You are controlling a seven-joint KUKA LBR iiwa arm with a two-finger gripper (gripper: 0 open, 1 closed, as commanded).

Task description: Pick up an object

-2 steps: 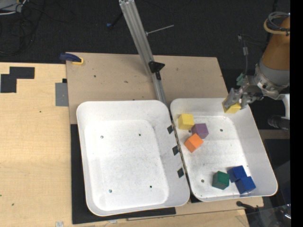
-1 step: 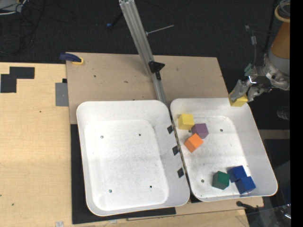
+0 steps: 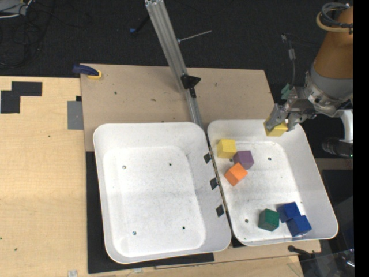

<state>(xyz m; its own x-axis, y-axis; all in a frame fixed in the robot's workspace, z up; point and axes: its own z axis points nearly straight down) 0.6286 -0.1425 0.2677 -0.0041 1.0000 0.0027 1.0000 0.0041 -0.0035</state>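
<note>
Blocks lay in the right bin (image 3: 323,180): a yellow cube (image 3: 226,148), purple cube (image 3: 244,158) and orange cube (image 3: 235,173) near its divider side, a green cube (image 3: 268,219) and blue block (image 3: 294,218) by its near edge. Above its far rim, the gripper (image 3: 280,122) clenched a small yellow block (image 3: 277,130).

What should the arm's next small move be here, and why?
Probably a short lift straight up, to confirm the grasp. The gripper sits at the far rim of the right bin with a yellow block apparently between its fingers, low over the rim. Raising it would clear the rim and show whether the block comes along.
</note>
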